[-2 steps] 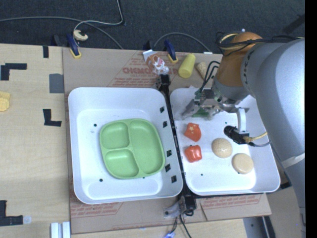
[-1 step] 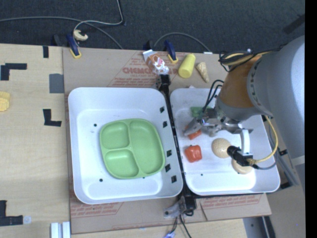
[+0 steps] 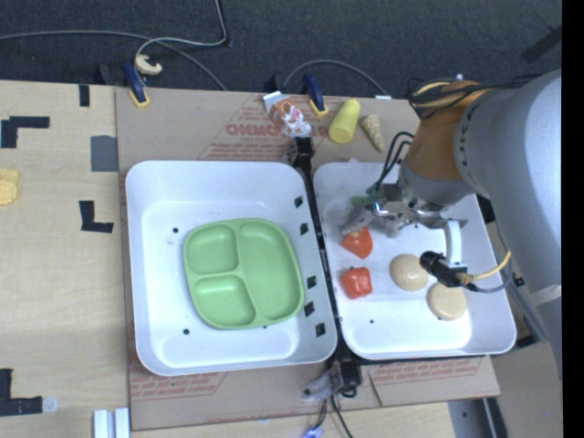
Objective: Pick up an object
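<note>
My gripper [image 3: 372, 212] is low in the right bin [image 3: 401, 336], near its back left part. Just in front of it lies a red-orange object [image 3: 358, 242], close to or touching the gripper's tip. A second red-orange object [image 3: 356, 282] rests further forward. Two beige rounded objects [image 3: 408, 272] [image 3: 447, 302] lie to the right of these, under the arm's cable. Nothing can be seen held in the gripper.
The left bin [image 3: 155, 245] holds a green divided plate [image 3: 243, 272]. Behind the bins on the cardboard lie a yellow cylinder [image 3: 344, 121], a beige cone [image 3: 374, 132] and a small packet [image 3: 287, 112]. The grey arm [image 3: 511, 153] covers the right bin's back right.
</note>
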Available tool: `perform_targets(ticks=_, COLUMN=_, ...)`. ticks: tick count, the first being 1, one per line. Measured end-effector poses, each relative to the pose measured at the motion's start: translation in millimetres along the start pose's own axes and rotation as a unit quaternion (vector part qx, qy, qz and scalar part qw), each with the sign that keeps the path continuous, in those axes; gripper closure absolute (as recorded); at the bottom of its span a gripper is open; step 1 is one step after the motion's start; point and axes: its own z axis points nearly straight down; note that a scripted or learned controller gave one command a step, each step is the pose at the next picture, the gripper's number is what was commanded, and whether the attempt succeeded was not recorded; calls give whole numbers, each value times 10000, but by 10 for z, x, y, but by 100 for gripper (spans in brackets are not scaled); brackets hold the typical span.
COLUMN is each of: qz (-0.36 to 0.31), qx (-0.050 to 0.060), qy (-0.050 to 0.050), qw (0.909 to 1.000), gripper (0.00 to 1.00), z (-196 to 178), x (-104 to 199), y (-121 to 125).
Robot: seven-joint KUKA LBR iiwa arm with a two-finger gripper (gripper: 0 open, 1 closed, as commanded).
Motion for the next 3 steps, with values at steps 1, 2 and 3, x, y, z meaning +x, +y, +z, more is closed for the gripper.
perform_targets(ticks=1, qz=-7, qx=-4, qy=-6, qw=10000, gripper=100, z=-98, x=2, y=2)
perform_targets(ticks=2, qz=-5, qx=-3, qy=-5, qw=10000, gripper=0, z=-96, x=2, y=1)
perform_targets(ticks=3, qz=12, qx=-6, qy=-11, qw=10000, gripper=0, z=-3, x=95, y=-326)
